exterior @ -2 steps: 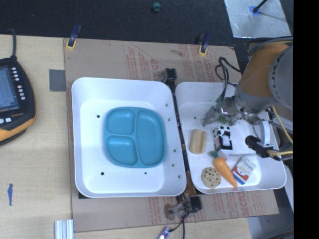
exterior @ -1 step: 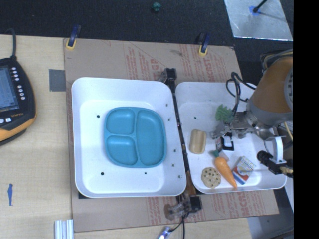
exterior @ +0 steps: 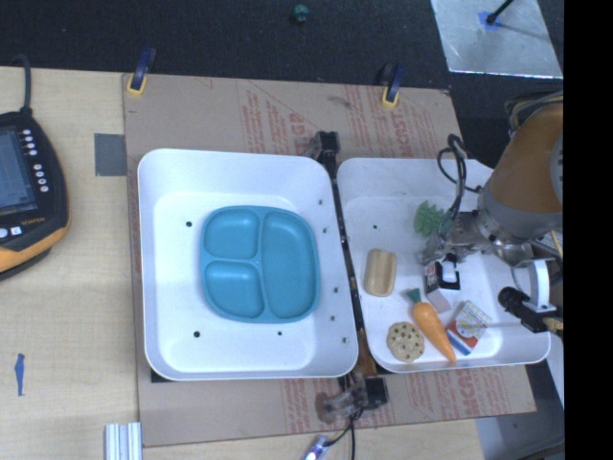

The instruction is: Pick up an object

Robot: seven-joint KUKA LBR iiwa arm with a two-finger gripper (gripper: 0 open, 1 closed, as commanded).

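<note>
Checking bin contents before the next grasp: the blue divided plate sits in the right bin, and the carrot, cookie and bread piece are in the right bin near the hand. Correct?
Not quite. The camera view shows the blue divided plate in the left bin, not the right one. The rest holds: the carrot, cookie and bread piece lie in the right bin, near the hand.

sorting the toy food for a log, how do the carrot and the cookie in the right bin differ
The carrot is orange and long, tapering to a point; the cookie is tan, round and flat with dark specks. The carrot lies at a slant, its point toward the bin's near edge; the cookie has no clear direction. The carrot lies nearer the hand than the cookie does. Both lie side by side in the right bin, near its front edge.
</note>
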